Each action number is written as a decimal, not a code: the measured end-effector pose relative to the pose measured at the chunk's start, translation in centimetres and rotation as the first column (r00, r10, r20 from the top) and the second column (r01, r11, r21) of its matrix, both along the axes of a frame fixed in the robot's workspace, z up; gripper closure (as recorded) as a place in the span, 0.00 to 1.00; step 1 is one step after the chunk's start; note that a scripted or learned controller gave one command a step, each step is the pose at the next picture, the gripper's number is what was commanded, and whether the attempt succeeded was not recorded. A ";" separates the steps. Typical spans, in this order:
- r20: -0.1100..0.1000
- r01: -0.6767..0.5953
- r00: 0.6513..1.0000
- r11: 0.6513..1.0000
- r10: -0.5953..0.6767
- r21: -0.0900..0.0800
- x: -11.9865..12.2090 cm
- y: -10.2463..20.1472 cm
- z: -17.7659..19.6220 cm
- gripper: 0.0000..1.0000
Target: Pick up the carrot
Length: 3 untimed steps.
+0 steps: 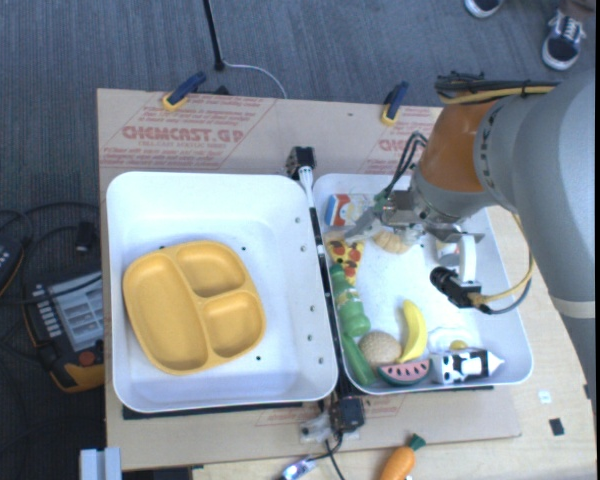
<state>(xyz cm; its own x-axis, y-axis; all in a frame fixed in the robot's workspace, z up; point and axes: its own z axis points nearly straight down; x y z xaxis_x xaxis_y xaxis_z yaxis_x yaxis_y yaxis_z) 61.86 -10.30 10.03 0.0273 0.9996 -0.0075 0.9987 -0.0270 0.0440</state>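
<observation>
Overhead view of the bench, read left to right, with places given relative to the right bin (510,313).

Left of the right bin and touching it along a shared wall sits the left bin (180,193), holding a yellow divided tray (192,303); its three compartments lie bare, probably as a drop-off spot.

Inside the right bin, along its left wall, toy foods crowd together: a pizza slice (346,257), a green vegetable (353,320), a round tan piece (379,347), a watermelon wedge (403,373). A banana (413,329) lies nearer the bin's middle, and a black-and-white cow-patterned carton (466,365) rests against its near wall.

Over the far part of the right bin hangs the gripper (380,220), reached in from the right on the grey arm (540,158), orange band above the wrist. It sits low among the items by the bin's far left corner; whether the fingers are spread or closed cannot be told, and nothing is seen held.

The carrot (398,462) lies outside the right bin, on the board beyond its near wall, well apart from the gripper. Judged from this, the pick has not begun: the arm is placed over the wrong region and would need to clear the near wall to reach it.
</observation>
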 end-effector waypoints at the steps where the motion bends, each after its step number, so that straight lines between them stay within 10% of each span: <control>1: -0.043 -0.247 0.968 0.969 0.247 0.005 3.2 -9.6 13.9 0.00; 2: -0.044 -0.620 0.784 0.785 0.619 0.009 -1.8 -0.9 7.9 0.00; 3: -0.035 -0.506 0.862 0.863 0.506 0.002 2.0 -0.4 -0.2 0.00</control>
<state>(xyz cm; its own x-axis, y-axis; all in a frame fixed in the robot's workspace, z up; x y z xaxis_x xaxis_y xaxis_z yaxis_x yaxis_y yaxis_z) 63.83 -10.69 9.82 -0.4823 0.8760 -0.0068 0.8760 0.4823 0.0089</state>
